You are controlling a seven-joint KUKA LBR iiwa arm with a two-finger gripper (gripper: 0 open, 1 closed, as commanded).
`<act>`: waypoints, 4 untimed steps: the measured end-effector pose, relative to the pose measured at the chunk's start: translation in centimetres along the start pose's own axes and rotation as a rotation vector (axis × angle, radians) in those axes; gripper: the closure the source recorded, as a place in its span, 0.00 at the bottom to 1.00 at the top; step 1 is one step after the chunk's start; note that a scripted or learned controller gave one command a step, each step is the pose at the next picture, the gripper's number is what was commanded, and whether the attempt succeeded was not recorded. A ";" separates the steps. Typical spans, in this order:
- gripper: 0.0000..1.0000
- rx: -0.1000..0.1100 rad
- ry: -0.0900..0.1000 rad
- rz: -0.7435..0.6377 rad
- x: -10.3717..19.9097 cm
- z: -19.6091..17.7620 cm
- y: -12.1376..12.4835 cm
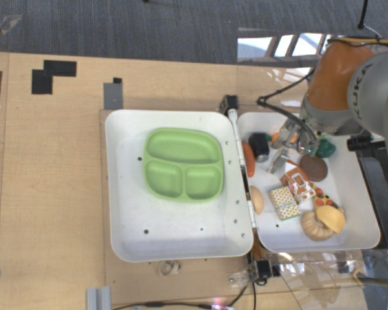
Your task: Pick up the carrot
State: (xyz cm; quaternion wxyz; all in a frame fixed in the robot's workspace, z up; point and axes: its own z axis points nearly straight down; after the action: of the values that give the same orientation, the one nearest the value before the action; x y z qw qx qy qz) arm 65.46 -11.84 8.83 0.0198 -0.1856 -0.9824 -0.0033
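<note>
Several toy foods crowd the near end of the right bin (pixel 368 234), a croissant (pixel 315 226) among them. Farther back, the carrot (pixel 247 158) lies along the bin's left wall: small, stiff, probably light and slick, best pinched across its middle. Beyond, the gripper (pixel 286 148) hovers; fingers apart, holding nothing.

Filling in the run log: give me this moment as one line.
gripper: above right bin, holding nothing | carrot: by bin's left wall, untouched | left bin: green tray
</note>
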 end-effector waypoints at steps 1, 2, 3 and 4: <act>0.00 -0.008 -0.015 0.222 0.1 0.0 0.5; 0.00 -0.009 -0.004 0.289 -0.2 0.0 0.5; 0.00 -0.003 -0.022 0.588 -0.9 -0.2 -2.6; 0.00 -0.026 -0.049 0.845 -1.1 -6.9 1.3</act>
State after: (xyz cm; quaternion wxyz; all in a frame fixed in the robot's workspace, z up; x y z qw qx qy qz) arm 67.21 -11.09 15.65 -0.0065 -0.5725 -0.8199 -0.0030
